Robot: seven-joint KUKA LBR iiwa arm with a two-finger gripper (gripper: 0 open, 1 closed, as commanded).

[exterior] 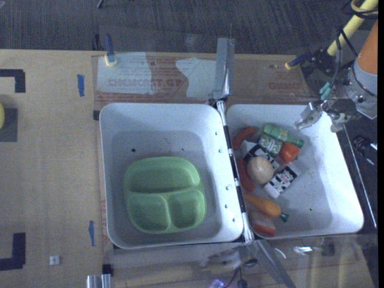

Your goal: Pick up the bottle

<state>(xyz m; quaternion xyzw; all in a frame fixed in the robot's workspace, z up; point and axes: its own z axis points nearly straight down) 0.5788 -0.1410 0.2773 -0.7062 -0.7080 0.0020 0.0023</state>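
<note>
Above the right shallow white bin's (345, 218) upper right rim: two-finger metal gripper (319, 114), fingers spread, gripping nothing | green plastic bottle (282, 134) lying flat among toy foods, upper middle of that bin | left bin (111, 161): green divided plastic tray (163, 193).

I'm seeing the green bottle (282, 134) lying on its side in the right bin. It's sitting left of and below the gripper (316, 115), apart from it.
</note>
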